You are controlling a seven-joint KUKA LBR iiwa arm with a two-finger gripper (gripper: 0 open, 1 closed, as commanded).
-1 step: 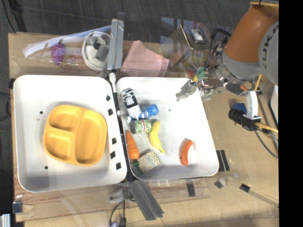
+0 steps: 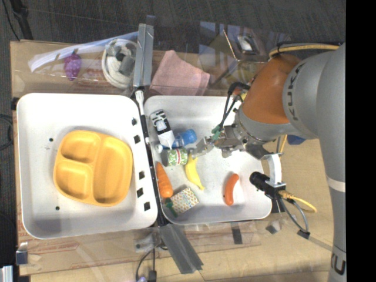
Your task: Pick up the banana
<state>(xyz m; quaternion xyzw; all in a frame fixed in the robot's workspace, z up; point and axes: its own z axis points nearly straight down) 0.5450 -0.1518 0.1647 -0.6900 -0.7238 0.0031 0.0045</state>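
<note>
White plastic makes up both shallow bins, left bin (image 2: pixel 35 216) and right bin (image 2: pixel 252 210), set side by side on the bench. Nearest me, at the right bin's front edge, lies one small patterned packet with a green end (image 2: pixel 184 200). Just beyond it, by the bin's left wall, is one orange carrot (image 2: pixel 164 181), and toward the front right one smooth red-orange sausage-shaped toy (image 2: pixel 230 189).

The single banana (image 2: pixel 194 173), short, yellow, gently curved and glossy like moulded plastic, lies about mid-bin, one tip pointing to the far side, its far end touching a small green-and-white can (image 2: pixel 177 157) lying on its side. Farther back are one white bottle with a dark label (image 2: pixel 163 130) and one blue rounded object (image 2: pixel 187 137).

The gripper (image 2: pixel 207 145) on the grey arm with its orange band (image 2: pixel 269 96) hangs just past the banana's far tip; I cannot tell how wide its fingers stand, nor see anything held.

In the left bin sits one yellow three-compartment plastic tray (image 2: pixel 94 167). Beyond the bins' far edge lie one folded pink cloth (image 2: pixel 179 73), a white coil (image 2: pixel 120 63) and a clear bag holding something purple (image 2: pixel 71 63).
</note>
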